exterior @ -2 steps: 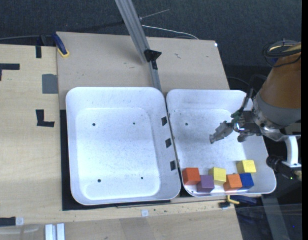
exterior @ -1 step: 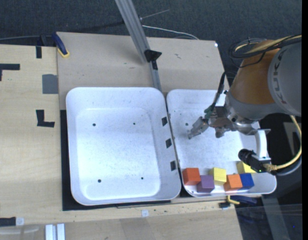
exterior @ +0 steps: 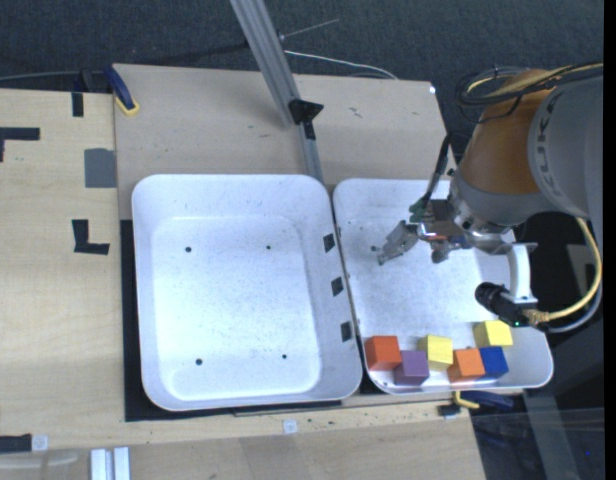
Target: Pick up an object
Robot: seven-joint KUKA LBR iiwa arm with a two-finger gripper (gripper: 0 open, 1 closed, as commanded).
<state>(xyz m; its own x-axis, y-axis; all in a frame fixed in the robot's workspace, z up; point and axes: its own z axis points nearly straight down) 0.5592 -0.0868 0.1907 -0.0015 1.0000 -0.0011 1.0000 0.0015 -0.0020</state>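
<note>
Several small blocks lie along the near edge of the right bin [exterior: 408,298]: an orange block [exterior: 383,351], a purple block [exterior: 415,367], a yellow block [exterior: 440,349], a second orange block [exterior: 468,364], a blue block [exterior: 495,364] and another yellow block [exterior: 495,333]. My gripper [exterior: 413,250] hangs over the middle of the right bin, well behind the blocks. Its fingers are spread open, and nothing sits between them.
The left bin [exterior: 228,288] lies beside the right one, with black clips along their shared rim. A slanted metal rod [exterior: 273,63] crosses the bench behind the bins. The arm's cables [exterior: 548,313] hang at the right bin's far side.
</note>
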